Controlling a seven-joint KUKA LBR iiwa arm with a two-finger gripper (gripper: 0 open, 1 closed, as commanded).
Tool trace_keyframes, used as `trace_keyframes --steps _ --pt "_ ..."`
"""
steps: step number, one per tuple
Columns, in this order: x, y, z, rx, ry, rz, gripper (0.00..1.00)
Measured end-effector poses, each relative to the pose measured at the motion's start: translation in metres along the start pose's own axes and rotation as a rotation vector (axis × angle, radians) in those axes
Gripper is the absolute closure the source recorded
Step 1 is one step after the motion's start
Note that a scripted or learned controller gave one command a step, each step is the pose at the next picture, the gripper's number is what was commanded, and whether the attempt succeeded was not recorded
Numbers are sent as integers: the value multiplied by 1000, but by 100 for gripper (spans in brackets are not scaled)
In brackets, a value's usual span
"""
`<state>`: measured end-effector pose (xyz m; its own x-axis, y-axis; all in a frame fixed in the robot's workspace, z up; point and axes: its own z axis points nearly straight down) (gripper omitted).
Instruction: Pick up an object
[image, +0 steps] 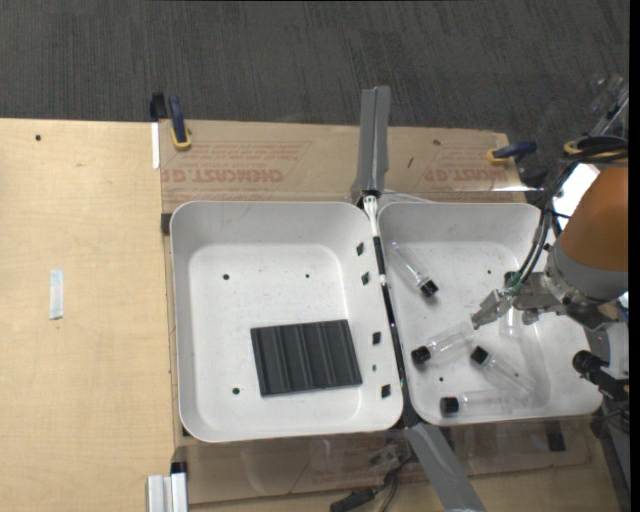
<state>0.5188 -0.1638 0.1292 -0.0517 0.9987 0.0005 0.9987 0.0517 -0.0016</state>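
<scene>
Right bin, mid-frame: approach step

Gripper (503, 308) hovers over clear plastic tubes with black caps (445, 346) in the right white bin (455, 215); finger state I can't tell. Nothing gripped. Next: descend onto one tube, close.

Counted around the centre divider (374, 150)

Two white bins: left bin (200, 300) and right bin (460, 225) of the divider. One black ridged mat (305, 357) left of it. Four clear tubes with black caps right of it: (414, 273), (440, 347), (500, 368), (480, 401). Two clamps: (176, 122), (510, 152).
</scene>
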Motion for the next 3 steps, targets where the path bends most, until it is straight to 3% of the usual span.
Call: trace_keyframes --steps 1,2,3 --pt "-54 55 38 0 9 -18 0" --pt "-57 54 29 -1 2 -17 100" --pt "19 39 -17 0 -1 95 100"
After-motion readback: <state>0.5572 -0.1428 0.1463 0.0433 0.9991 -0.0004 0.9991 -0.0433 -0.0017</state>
